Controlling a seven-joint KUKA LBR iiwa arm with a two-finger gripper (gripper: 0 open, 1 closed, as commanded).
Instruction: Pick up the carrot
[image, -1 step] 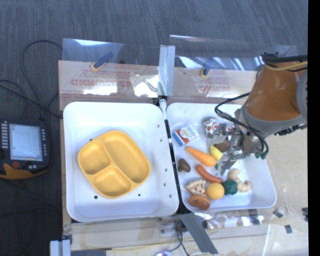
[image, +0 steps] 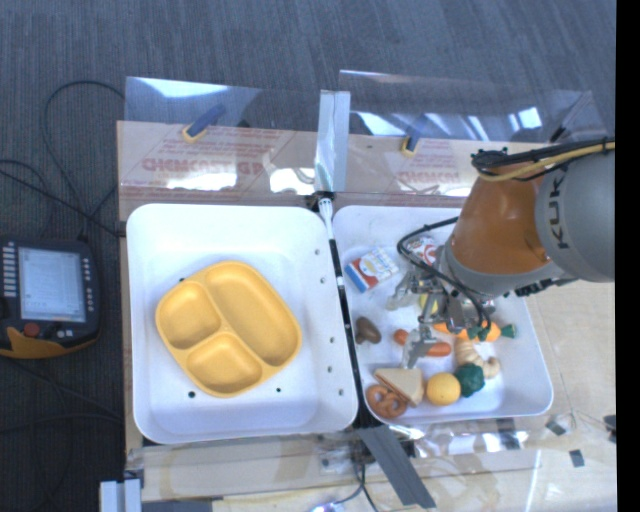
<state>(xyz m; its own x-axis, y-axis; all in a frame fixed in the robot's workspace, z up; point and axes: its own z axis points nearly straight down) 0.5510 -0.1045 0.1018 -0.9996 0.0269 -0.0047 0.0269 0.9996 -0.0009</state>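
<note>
The carrot (image: 487, 329) is a small orange piece with a green tuft, lying in the right bin (image: 530, 395) and partly hidden under the wrist. My gripper (image: 434, 326) hangs low over the middle of that bin, just left of the carrot, and looks open with nothing between its fingers. One fingertip (image: 422, 332) hovers right above a red-orange sausage-shaped piece (image: 428, 350).
Around the gripper lie a white carton (image: 375, 267), a brown lump (image: 368, 329), a bread slice (image: 401, 382), a pretzel (image: 386, 401), a lemon (image: 442, 388) and a green broccoli piece (image: 470, 380). The left bin holds a yellow divided plate (image: 228, 327).
</note>
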